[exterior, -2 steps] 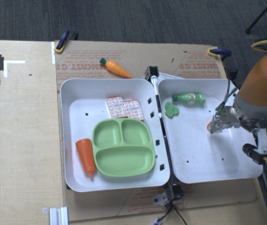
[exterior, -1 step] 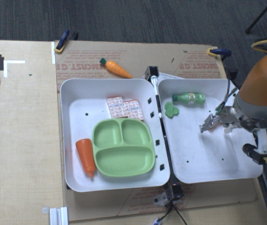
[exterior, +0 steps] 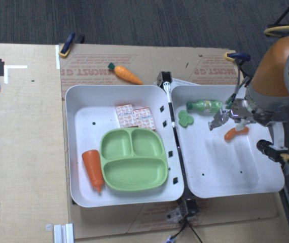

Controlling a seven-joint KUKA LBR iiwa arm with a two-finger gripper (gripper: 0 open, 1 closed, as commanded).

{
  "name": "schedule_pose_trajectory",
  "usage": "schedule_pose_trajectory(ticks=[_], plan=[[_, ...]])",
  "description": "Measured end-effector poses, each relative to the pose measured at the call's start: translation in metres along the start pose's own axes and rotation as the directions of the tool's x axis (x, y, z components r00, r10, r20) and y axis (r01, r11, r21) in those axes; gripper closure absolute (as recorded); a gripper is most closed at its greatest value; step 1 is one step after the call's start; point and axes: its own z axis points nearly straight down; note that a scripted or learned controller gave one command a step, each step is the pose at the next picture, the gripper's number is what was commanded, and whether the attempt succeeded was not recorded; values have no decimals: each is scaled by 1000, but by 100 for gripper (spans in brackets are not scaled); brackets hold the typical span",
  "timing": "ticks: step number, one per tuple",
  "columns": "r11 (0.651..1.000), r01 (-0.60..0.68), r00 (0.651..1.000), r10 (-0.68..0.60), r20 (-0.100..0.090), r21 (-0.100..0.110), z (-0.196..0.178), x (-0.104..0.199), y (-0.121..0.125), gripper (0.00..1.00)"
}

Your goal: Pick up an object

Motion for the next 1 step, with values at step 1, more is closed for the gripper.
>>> schedule_pose_trajectory(ticks=[1], plan=[[998,60,998,-60,0,2,54,-61,3,0]])
